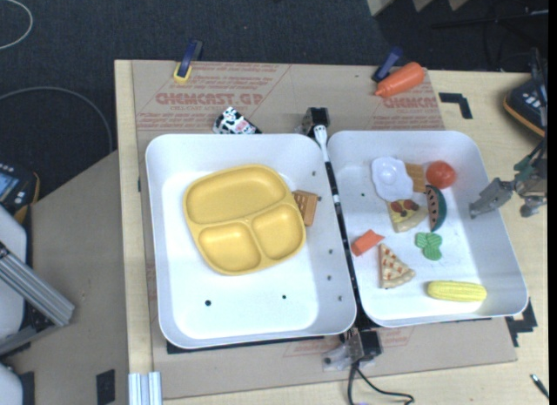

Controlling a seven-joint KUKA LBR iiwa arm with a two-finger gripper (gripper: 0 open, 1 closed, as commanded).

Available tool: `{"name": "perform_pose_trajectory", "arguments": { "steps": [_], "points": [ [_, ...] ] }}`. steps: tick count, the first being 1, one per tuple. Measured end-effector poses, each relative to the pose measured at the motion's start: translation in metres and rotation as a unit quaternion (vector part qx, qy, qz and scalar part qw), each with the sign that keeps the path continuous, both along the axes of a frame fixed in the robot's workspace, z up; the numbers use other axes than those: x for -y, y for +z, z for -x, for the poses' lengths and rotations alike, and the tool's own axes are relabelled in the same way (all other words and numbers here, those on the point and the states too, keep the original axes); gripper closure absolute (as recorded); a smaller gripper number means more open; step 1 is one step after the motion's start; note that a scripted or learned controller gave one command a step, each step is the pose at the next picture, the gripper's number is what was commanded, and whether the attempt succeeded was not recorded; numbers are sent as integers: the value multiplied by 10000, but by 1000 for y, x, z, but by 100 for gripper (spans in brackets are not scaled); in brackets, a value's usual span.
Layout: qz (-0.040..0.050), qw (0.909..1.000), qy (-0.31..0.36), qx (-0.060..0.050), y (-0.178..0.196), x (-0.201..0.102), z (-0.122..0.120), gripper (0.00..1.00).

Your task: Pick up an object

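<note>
Toy corn cob [456,290] in the right bin [496,246], near its front edge, is judged light, rigid and slick, best pinched across its middle; gripper [498,194] state cannot be told.

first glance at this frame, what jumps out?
The big yellow divided plate dominates the left bin, with a small brown piece touching its right edge. The right bin holds a scatter of toy food: a red tomato, pizza slices, a yellow corn cob. The gripper hangs at that bin's right rim, and an orange carrot lies on the bench behind the bins.
</note>
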State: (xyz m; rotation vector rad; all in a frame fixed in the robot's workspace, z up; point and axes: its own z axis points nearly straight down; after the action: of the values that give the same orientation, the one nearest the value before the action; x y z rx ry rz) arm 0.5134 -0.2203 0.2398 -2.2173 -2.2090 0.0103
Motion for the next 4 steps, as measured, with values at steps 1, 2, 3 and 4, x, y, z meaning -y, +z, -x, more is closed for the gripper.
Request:
{"name": "perform_pose_trajectory", "arguments": {
  "steps": [1, 2, 3, 4],
  "points": [
    [18, 10000, 19, 65, 7, -1, -3, 0],
    [5, 10000, 17, 39, -56, 1, -4, 0],
    [3, 10000, 23, 37, -104, -3, -13, 0],
    [-16, 10000, 24, 52, -156, -6, -14, 0]
  ]
}}
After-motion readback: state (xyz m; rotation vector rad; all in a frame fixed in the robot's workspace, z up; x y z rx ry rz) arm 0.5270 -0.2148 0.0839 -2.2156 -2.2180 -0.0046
